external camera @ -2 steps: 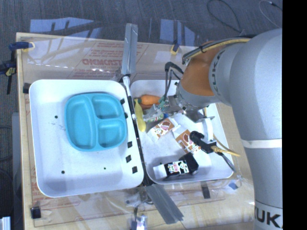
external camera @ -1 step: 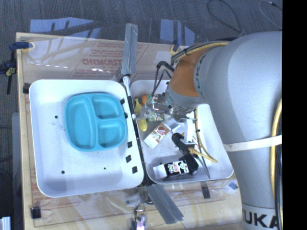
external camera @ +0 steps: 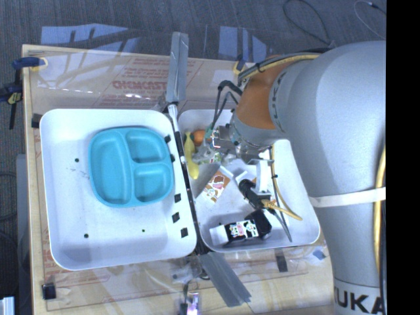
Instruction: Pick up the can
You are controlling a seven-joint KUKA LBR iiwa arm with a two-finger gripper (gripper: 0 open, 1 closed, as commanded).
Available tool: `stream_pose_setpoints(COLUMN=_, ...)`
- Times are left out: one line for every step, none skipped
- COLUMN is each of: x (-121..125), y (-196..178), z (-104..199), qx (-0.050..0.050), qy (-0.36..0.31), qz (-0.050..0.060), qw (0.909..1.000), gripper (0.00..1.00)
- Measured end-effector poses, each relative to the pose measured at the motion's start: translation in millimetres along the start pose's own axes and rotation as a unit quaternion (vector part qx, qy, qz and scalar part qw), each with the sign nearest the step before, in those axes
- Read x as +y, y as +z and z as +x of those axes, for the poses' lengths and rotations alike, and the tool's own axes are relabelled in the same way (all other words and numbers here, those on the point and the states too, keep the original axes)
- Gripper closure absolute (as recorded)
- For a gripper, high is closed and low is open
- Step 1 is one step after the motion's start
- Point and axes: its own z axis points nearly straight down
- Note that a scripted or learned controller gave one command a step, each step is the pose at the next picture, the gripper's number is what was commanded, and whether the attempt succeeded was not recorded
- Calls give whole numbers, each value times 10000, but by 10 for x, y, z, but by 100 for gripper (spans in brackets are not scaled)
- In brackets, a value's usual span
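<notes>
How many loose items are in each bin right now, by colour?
Left bin:
Blue divided tray: 1

Right bin, what shows past the arm:
Black can: 1
Yellow item: 1
Orange item: 1
White and orange packet: 1

Total: 5 visible. The arm covers part of the right bin, so more may be hidden.

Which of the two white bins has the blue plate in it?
The left bin. A blue divided plate lies flat in it, while the right bin, where the arm reaches in, holds a clutter of small items, including a black can.
</notes>
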Motion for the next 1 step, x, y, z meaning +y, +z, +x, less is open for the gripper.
stream_pose_setpoints(x=291, y=-818, z=317, qx=83, qy=51, qz=91, qw=9999, gripper=100)
